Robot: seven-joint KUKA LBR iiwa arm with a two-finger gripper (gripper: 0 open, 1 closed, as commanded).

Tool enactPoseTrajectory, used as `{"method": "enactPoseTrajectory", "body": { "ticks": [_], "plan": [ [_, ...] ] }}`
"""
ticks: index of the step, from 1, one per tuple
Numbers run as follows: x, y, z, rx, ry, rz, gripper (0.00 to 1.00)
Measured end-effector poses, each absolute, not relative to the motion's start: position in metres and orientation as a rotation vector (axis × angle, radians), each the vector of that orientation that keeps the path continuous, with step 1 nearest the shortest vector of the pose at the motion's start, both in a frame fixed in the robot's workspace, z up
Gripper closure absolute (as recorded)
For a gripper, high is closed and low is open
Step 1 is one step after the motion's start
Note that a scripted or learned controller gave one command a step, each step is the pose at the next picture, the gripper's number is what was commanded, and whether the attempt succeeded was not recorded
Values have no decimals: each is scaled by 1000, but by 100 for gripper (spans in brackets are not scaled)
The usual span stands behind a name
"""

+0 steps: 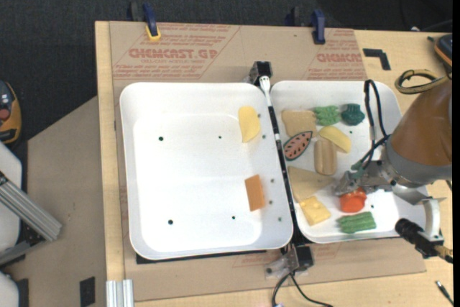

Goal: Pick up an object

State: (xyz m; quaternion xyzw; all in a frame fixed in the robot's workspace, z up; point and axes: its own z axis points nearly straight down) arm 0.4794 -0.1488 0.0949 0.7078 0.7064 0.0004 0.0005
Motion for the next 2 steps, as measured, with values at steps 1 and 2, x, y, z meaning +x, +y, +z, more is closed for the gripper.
{"method": "enactPoseTrajectory", "body": {
  "ticks": [1,2],
  "plan": [
    [482,-30,189,2204,2235,16,100],
    [511,23,224,2212,2228,9,100]
  ]
}}
